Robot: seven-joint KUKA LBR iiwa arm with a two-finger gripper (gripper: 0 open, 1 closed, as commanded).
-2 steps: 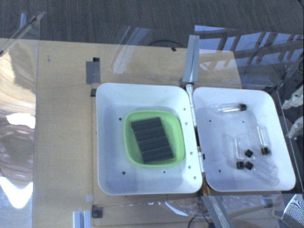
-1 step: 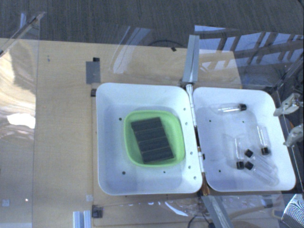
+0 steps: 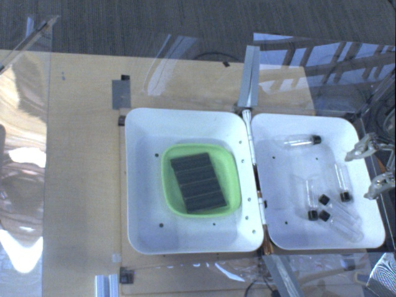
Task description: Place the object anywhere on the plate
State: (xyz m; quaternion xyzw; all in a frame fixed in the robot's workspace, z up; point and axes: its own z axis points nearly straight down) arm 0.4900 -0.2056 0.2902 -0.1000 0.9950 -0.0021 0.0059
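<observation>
Spanning most of the view, a pale wooden bench (image 3: 80, 184) carries two shallow white bins set side by side, their inner rims touching. The left bin (image 3: 142, 166) holds a lime-green plate (image 3: 230, 166) with rounded corners, sitting roughly in the middle of the bin floor. On that plate lies a dark ridged block (image 3: 197, 182), rectangular and flat, turned a little off square. It rests wholly inside the plate's rim, so the task's thing is already on the plate.

The right bin (image 3: 278, 228) holds several clear tubes (image 3: 300, 142) with black caps (image 3: 316, 139). One tube lies near the far wall and the rest are clustered toward the near right corner, some of them touching or overlapping. Two more small black caps sit close together on the floor among that cluster.

At the right bin's right rim, the gripper (image 3: 370, 171) reaches in from the side. Its two metal fingers (image 3: 359, 150) are spread apart with nothing between them, well apart from the plate and the block.
</observation>
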